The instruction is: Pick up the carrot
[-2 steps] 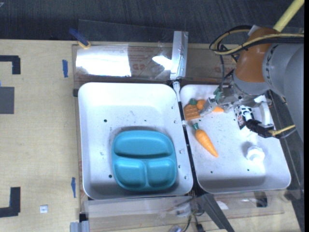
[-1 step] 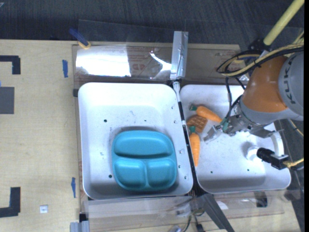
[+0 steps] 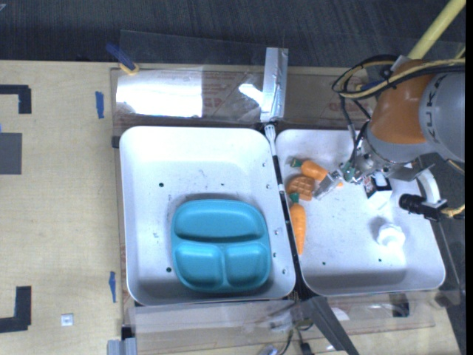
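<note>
Claw (image 3: 330, 183) sits low in the right bin (image 3: 384, 268), tip by the small cluster of orange toy pieces near the bin's left wall. Can't tell its state at this angle and blur. Nothing visibly held.

Carrot (image 3: 298, 226) lies in the right bin tight against the left wall, long axis roughly along that wall, green top end up near the cluster. It sits just below and left of the claw tip, near it, not visibly touching. Above it are an orange chunk (image 3: 313, 170) and another orange-and-green piece (image 3: 300, 187), all crowded together, so which one the claw is lined up on is ambiguous; it looks closer to the upper pieces than to the carrot body.

A white object (image 3: 389, 235) lies well apart toward the bin's right side, out of the way. Left bin (image 3: 148, 161) holds a blue divided tray (image 3: 220, 244), likely the drop spot if the carrot gets moved over.

Judgement: approach or grasp-attempt stage, carrot not lifted. Wall hugging is the problem: little room for a finger between carrot and bin wall, so a pinch across its width may slip or hit the rim. Neighbouring pieces could get grabbed instead. Arm (image 3: 403, 117) reaches in from the right across the bin's top edge, on the tabletop (image 3: 52, 198) side away from the carrot.
</note>
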You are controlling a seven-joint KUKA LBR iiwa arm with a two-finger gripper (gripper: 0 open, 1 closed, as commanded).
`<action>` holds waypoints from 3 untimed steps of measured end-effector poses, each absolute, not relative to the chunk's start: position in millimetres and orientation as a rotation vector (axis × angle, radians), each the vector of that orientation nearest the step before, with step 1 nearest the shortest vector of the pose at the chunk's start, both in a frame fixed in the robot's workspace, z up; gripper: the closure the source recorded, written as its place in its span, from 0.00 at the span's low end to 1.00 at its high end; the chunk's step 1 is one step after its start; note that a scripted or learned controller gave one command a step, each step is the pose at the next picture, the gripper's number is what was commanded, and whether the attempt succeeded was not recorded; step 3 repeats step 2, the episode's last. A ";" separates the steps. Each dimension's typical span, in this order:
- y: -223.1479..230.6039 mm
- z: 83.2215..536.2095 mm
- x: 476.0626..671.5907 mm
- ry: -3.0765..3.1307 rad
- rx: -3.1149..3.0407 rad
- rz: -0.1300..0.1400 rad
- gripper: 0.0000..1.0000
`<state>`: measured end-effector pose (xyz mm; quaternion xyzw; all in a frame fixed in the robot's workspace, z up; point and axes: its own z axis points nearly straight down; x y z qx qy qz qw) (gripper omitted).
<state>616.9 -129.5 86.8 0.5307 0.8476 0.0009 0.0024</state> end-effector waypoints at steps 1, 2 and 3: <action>-129.4 99.7 619.4 2.651 1.660 0.008 1.00; -64.5 186.3 613.4 2.366 2.060 0.006 1.00; -64.5 186.3 613.4 2.366 2.060 0.006 1.00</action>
